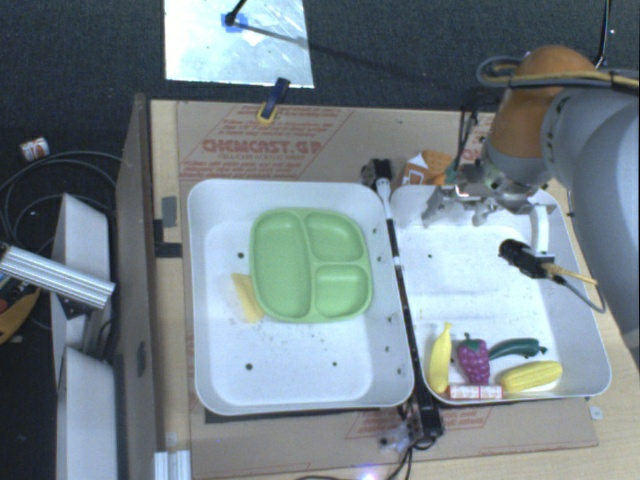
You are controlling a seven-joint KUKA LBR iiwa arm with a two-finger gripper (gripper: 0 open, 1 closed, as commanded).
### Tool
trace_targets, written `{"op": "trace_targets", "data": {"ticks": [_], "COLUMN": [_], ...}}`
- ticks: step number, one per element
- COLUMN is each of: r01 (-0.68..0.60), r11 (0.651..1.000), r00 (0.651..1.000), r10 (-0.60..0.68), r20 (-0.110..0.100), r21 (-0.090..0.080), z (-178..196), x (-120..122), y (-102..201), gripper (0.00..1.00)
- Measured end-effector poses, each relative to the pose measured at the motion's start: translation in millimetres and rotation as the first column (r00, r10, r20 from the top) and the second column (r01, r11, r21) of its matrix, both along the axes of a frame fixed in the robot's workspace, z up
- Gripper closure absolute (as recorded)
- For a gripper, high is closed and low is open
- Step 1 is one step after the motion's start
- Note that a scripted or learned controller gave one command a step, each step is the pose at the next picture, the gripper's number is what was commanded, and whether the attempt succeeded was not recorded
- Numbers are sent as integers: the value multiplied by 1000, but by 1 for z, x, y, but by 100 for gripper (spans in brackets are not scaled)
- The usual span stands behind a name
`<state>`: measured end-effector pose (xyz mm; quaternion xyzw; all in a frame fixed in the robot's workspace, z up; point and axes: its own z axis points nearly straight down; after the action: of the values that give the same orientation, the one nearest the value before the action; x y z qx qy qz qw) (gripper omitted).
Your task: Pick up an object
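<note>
Overhead, gripper (pixel 462 206) hovers by right bin's (pixel 590 343) far edge

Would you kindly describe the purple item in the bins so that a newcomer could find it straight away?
Start at the right bin and go to its near edge, where a few toy foods lie in a row. The grapes sit between the banana and the corn, just left of a dark green pepper. They are the one purple, knobbly cluster there.
</note>
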<state>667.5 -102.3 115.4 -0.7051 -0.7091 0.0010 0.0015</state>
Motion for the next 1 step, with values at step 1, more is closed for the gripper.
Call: {"op": "trace_targets", "data": {"ticks": [1], "r01": [4], "r11": [1000], "r00": [1000], "r10": [-4], "r20": [3], "r21": [-1], "z": [-33], "x": [-8], "y": [-2], "gripper": [0]}}
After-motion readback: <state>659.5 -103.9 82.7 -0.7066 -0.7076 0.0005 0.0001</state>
